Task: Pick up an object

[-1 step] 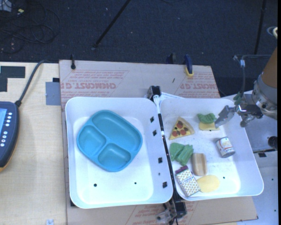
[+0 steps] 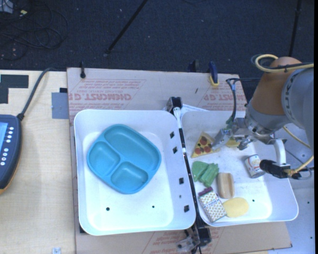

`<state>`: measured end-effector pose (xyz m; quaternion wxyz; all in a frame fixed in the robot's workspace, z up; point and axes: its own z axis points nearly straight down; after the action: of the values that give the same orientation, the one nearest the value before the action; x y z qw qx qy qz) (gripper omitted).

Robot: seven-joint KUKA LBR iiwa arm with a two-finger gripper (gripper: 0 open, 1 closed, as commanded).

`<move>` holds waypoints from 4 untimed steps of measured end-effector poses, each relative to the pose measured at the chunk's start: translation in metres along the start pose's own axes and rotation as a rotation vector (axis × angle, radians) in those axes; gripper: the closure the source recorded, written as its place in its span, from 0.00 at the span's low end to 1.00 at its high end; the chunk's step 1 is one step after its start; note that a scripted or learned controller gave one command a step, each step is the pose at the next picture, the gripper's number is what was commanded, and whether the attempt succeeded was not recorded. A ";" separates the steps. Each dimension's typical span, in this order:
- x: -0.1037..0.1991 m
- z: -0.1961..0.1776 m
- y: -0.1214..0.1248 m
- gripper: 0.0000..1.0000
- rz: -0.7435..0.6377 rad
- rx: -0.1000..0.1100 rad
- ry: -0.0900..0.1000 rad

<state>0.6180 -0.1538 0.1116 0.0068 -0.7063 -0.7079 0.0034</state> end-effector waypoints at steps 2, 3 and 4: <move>-0.050 0.013 0.028 1.00 0.000 -0.015 -0.005; -0.049 0.014 0.028 0.00 -0.001 -0.013 -0.004; -0.049 0.023 0.027 0.00 -0.001 -0.015 -0.007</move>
<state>0.6450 -0.2023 0.0877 -0.0009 -0.7058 -0.7084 0.0005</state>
